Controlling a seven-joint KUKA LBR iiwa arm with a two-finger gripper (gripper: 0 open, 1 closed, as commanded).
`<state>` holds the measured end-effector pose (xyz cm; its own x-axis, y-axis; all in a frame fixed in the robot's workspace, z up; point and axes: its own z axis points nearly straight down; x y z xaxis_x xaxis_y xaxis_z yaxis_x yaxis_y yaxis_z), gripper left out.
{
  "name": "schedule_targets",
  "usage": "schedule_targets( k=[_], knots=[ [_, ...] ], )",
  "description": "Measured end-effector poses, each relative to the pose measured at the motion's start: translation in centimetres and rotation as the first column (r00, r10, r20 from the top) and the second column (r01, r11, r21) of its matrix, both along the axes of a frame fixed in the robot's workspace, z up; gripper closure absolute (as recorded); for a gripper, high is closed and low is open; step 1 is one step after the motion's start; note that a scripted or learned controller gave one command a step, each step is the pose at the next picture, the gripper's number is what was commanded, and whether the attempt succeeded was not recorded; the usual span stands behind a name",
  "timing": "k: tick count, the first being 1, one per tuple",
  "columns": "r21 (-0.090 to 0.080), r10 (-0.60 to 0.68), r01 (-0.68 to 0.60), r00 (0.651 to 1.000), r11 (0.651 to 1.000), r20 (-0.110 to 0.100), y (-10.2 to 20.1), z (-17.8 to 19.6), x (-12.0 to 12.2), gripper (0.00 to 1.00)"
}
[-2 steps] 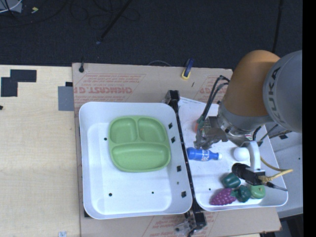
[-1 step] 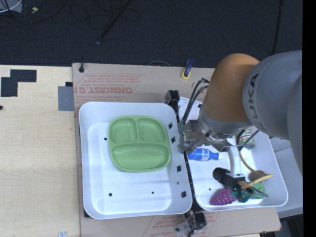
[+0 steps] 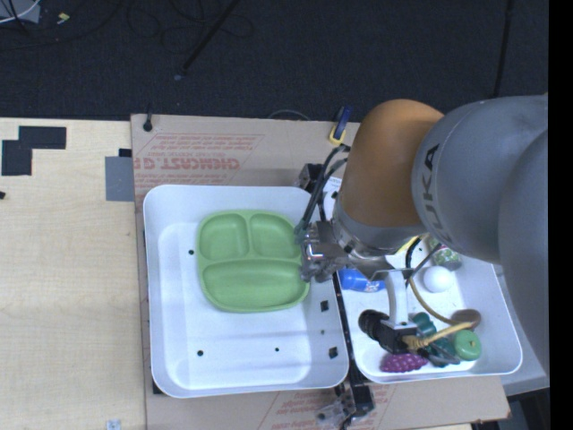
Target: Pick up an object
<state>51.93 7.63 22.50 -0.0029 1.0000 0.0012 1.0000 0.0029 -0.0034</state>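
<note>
Wooden bench (image 3: 63, 267) – two white bins (image 3: 170, 330) – dark floor behind; jaws' state unclear

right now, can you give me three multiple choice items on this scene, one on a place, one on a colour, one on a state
1. Where is the plate?
A. left bin
B. right bin
C. on the bench

2. What colour is the plate?
A. red
B. green
C. blue

3. How does the plate lie?
A. upside down
B. on edge
C. flat, hollows up

Key: 1 A, it lies within the left bin's walls. 2 B, it is light green. 3 C, its three hollows face the camera. The gripper is at its right rim.
</note>
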Motion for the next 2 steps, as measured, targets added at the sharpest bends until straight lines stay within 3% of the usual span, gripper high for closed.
schedule_targets(
  k=[1,2],
  knots=[
    [-0.001,-0.003,0.003,1.000,1.000,-0.002,0.4,-0.1,-1.4,1.00],
    [-0.001,-0.002,0.002,1.000,1.000,0.000,2.2,-0.1,-0.5,1.00]
  ],
)
